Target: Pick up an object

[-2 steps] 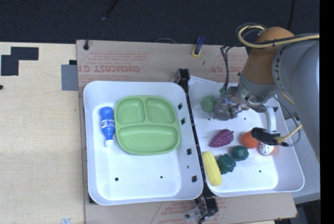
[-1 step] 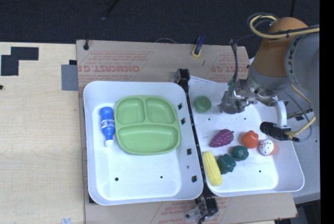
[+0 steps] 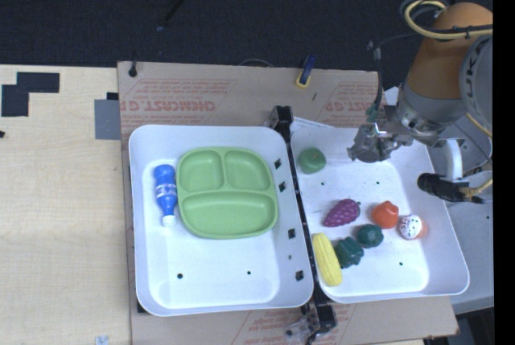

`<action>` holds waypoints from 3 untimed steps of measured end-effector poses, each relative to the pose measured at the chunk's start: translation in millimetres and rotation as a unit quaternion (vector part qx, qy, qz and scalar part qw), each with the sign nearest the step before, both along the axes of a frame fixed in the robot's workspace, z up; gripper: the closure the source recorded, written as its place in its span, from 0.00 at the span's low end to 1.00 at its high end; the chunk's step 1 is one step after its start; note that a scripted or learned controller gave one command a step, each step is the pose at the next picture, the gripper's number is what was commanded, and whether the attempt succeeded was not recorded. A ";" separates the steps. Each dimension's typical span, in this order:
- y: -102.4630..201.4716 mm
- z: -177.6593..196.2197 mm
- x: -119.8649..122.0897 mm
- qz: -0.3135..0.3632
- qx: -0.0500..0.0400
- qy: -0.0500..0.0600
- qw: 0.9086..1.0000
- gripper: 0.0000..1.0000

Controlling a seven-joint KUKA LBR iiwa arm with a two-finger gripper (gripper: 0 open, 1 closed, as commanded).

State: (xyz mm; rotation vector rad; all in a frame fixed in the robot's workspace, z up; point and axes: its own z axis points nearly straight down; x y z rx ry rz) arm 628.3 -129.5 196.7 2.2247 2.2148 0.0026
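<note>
The corn cob [image 3: 326, 259] is seen nearest the camera, well below and left of the gripper [image 3: 368, 150]. Whether the gripper is open or closed cannot be told. Just left of it, a green ball [image 3: 311, 160] is set; further below, purple grapes [image 3: 342, 212] and an orange piece [image 3: 385, 214] are spread.
</note>
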 end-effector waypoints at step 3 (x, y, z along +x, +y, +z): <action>53.0 38.7 -32.8 0.003 0.001 0.002 1.000 1.00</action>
